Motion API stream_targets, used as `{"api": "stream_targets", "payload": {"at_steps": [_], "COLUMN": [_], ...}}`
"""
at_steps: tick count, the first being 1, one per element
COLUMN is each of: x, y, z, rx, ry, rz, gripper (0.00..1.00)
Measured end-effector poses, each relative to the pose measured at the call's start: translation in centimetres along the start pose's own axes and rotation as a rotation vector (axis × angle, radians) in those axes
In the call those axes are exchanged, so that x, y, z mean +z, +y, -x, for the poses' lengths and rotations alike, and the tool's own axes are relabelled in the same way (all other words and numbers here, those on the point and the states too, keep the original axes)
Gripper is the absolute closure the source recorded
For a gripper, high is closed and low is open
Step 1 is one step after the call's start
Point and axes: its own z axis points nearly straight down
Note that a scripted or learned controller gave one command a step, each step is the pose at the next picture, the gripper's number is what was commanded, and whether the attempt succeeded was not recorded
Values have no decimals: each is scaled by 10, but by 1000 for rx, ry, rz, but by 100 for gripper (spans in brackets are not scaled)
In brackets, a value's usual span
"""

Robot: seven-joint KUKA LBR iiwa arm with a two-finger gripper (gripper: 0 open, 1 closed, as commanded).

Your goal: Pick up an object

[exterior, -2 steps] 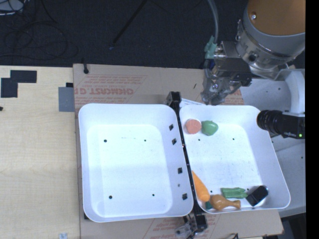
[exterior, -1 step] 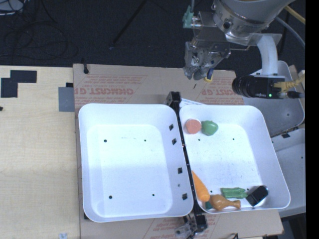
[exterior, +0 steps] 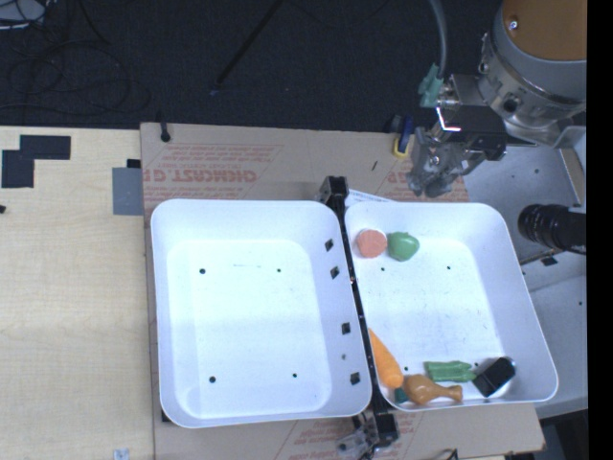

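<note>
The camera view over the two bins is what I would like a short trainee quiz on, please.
1. True or false: the hand hangs above the far rim of the right bin.
2. What lies right beside the green round item?
A. black block
B. pink round item
C. carrot
3. Which bin holds the carrot?

Key:
1. True.
2. B, the pink round item.
3. The right bin, near its front left corner.
</note>
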Motion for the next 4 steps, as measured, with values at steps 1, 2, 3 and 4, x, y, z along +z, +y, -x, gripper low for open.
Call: {"api": "stream_targets", "payload": {"at_steps": [1,2,3,4], "x": [3,1,1,1], "y": [77,16,16,-22], "z": [-29,19,72,-11], "rx": [-7,0,2,-13], "ry": [0,0,-1,2], "rz": [-3,0,-1,-2], "gripper": [100,100,100,100]}}
